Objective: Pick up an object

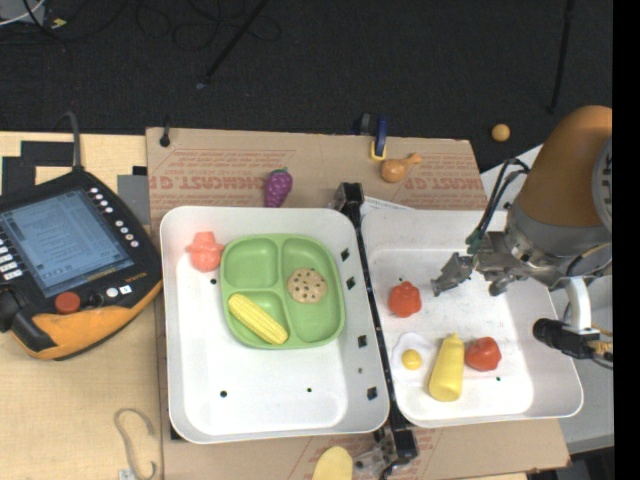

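Note:
My gripper [468, 282] hangs over the middle of the right bin [560, 393], its two fingers spread open with only bare bin floor between them. A red strawberry-like toy [404, 299] lies just left of the left fingertip, apart from it. Toward the front of that bin lie a fried egg toy [411, 358], a yellow mustard bottle [447, 366] and a red tomato toy [483, 354]. In the left bin [260, 408] stands a green divided plate [250, 263] with a corn cob [257, 318] and a cookie [306, 286]; a pink toy [204, 251] lies beside it.
Behind the bins, purple grapes [278, 186] and an orange pear-shaped toy [398, 167] rest on cardboard. A yellow toy [333, 462] lies at the front edge. A teach pendant [70, 258] sits at far left. A black divider [365, 308] separates the bins.

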Controlling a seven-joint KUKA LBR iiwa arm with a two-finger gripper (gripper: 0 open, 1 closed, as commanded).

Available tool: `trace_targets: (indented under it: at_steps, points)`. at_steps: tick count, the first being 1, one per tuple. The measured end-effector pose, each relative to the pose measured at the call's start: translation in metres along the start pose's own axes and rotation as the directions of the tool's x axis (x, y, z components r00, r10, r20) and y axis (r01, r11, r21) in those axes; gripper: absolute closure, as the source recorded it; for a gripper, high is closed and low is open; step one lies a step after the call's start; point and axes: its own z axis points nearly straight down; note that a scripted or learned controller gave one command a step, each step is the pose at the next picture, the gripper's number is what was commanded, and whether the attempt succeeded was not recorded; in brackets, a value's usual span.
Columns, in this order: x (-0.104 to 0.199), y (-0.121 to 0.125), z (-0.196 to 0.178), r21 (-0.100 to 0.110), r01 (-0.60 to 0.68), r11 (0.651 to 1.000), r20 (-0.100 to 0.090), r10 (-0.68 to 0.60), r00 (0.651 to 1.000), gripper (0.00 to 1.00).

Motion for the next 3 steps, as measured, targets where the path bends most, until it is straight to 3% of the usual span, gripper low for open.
trace_targets:
  at_steps: [1, 3]
  points:
    - [0.0, 0.003, -0.006, -0.012, 0.002, 1.0, 0.002, -0.001, 1.0, 0.0]
    - [0.009, 0.002, 0.095, -0.005, 0.002, 1.0, 0.001, -0.002, 1.0, 0.0]
